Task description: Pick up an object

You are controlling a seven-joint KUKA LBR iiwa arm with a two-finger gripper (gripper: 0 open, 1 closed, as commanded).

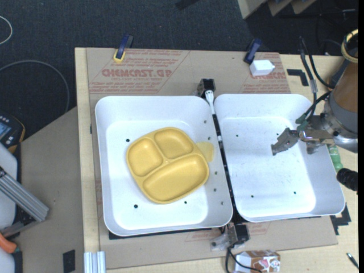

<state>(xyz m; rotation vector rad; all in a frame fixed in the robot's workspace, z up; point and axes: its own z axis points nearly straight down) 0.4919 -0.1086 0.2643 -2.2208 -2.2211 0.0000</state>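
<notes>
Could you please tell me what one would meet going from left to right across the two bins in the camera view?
Left bin → yellow divided plate → black clips along the seam between the bins → right bin → gripper, over the right bin.

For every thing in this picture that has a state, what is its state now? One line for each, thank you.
Yellow plastic three-compartment plate: right side up, lying flat in the left bin, nothing in its compartments.
Left shallow white bin: holds the plate.
Right shallow white bin: gripper above it.
Two-finger gripper: over the right bin, holding nothing visible.
</notes>
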